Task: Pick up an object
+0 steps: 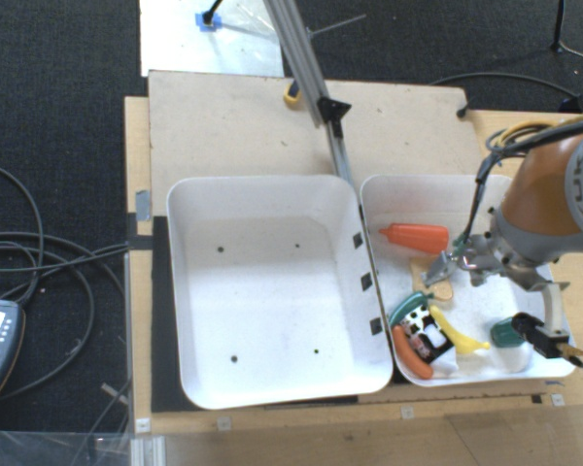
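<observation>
Objects for the pick lie in the right bin [408, 194], at the right of the frame: an orange carrot-shaped toy [416, 236] near the bin's upper left, and a jumble at its lower edge with a yellow banana-like piece [459, 335], a teal item [506, 333] and a black-and-white item [428, 335]. The left bin [262, 190] sits beside it on the desk [233, 124]. The gripper [445, 270] hangs low over the right bin's middle, just below the carrot toy and above the jumble, beside a small tan piece [444, 290]. Whether it is apart, together or clamped on something cannot be told. By judgement, this is the reach-and-descend step; next it must settle on one item and close.
</observation>
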You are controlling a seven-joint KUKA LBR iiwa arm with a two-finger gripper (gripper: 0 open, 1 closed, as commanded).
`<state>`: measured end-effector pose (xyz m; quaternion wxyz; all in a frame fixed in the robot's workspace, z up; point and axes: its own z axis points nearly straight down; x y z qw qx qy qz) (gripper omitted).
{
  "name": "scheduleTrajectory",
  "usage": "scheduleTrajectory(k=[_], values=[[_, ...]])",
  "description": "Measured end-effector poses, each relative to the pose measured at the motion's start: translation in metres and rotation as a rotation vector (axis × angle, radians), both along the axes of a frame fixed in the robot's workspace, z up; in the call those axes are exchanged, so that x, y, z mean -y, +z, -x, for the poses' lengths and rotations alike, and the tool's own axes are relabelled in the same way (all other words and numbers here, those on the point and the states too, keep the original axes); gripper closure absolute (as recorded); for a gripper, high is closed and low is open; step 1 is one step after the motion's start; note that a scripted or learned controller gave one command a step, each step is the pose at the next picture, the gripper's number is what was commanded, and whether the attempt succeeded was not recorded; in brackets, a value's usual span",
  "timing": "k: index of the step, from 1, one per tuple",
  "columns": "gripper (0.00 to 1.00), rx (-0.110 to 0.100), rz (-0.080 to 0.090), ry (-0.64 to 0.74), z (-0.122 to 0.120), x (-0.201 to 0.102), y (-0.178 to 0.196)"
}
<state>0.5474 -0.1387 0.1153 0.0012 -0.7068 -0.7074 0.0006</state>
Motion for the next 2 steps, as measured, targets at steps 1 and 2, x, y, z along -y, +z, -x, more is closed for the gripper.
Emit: scheduleTrajectory(k=[1,2], values=[[0.0,0.004,-0.001,0.0,-0.001,0.0,-0.024],[1.0,0.009,0.0,0.0,-0.003,0.0,-0.011]])
